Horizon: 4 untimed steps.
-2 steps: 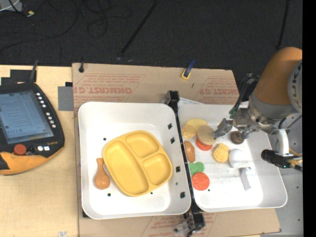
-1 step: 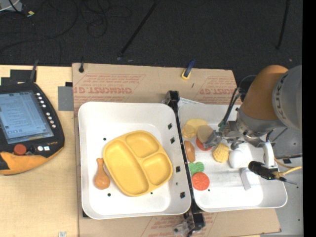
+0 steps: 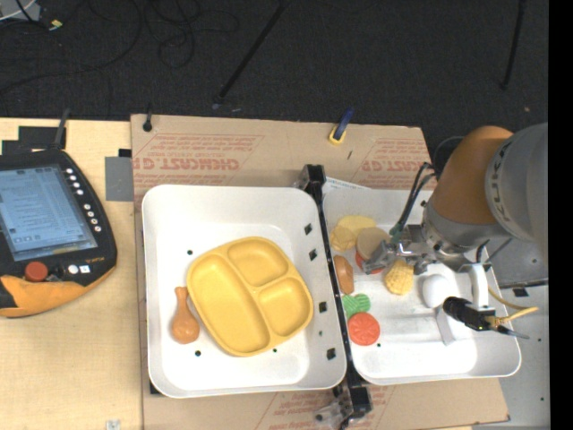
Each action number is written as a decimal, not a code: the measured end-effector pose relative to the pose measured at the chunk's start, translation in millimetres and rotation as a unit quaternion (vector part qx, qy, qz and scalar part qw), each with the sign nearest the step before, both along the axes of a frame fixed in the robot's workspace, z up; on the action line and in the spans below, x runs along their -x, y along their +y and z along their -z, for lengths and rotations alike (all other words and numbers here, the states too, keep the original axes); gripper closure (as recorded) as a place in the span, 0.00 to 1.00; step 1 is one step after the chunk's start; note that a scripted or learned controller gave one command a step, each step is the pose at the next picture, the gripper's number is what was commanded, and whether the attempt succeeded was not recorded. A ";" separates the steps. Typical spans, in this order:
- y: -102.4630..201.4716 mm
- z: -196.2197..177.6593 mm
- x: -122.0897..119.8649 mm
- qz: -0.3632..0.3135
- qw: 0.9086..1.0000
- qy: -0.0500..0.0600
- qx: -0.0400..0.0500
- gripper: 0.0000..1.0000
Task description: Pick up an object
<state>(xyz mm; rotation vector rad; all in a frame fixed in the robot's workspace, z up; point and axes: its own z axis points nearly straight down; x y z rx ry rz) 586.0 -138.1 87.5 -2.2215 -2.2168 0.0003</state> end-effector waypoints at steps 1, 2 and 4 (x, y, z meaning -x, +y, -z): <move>-1.7 -12.0 -0.8 0.003 1.000 -0.002 0.000 1.00; -1.4 -75.0 1.5 -0.001 1.000 -0.003 0.001 1.00; -4.0 -141.2 4.2 0.000 1.000 -0.002 0.001 1.00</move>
